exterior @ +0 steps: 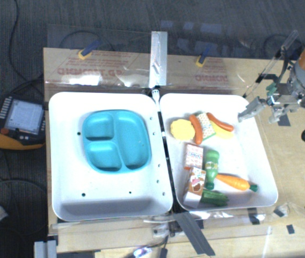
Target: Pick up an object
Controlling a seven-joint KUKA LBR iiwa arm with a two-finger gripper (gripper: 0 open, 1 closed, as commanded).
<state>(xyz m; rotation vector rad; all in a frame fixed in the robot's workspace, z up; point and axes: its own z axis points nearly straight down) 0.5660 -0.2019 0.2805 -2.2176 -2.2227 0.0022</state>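
Camera view looks down on the counter (61, 58), where the end effector (249, 112) hangs at the upper right corner of the right bin (265, 165), just over its rim. How its grasping parts stand I cannot tell; nothing is seen held in it. It sits high and off to the side, most likely so the arm keeps out of the way of the bin's contents before a descent.

All candidate objects lie below and to the left of the end effector, crowded in that bin. Nearest is a toy sausage (220, 121), touching a yellow piece beneath it; just beyond are a second sausage (196, 129) and a round yellow disc (180, 129). Farther down lie a small printed carton (194, 156), a green bottle (211, 168), a toy carrot (233, 182), another carton (195, 183) and a dark green vegetable (214, 198). They touch or overlap, which I judge makes a clean grasp harder.

Well to the left of the end effector, the left bin (66, 198) holds a blue divided tray (116, 140), lying flat, plausibly as a drop-off place.
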